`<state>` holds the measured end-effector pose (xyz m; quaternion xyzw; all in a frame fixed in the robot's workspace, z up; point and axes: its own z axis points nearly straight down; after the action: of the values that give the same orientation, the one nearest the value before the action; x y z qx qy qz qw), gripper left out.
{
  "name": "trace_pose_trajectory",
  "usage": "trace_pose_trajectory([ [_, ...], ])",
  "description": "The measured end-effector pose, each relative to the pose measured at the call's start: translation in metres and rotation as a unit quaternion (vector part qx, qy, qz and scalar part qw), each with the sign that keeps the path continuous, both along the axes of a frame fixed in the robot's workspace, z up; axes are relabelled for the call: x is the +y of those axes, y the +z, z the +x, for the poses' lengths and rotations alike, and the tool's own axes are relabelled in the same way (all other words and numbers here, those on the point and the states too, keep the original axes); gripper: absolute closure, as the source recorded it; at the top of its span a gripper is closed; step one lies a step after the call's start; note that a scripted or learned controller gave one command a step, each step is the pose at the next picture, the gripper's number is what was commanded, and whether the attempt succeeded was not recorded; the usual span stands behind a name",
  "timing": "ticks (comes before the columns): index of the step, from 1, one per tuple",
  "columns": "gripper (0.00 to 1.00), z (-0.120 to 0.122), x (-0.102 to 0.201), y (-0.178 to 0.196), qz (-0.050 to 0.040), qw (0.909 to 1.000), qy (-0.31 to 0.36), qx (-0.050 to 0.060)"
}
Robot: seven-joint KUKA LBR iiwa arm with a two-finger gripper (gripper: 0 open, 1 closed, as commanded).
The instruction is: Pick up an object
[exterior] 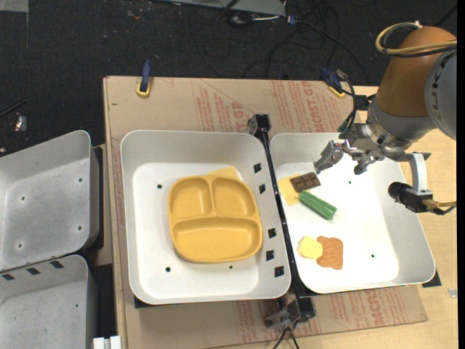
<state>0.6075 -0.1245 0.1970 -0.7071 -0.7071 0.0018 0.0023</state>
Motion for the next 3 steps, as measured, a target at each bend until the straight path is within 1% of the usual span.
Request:
trace_pose_trajectory([
  [1,0.0,-0.011,-0.002,-0.056,0.0001,1.0,-0.001,0.0],
  [2,0.0,-0.011,-0.001,-0.106,0.0005,1.0,-0.001,-0.003],
  [3,1.0,-0.01,-0.001,-0.093,-0.0003,1.0,-0.001,-0.005],
])
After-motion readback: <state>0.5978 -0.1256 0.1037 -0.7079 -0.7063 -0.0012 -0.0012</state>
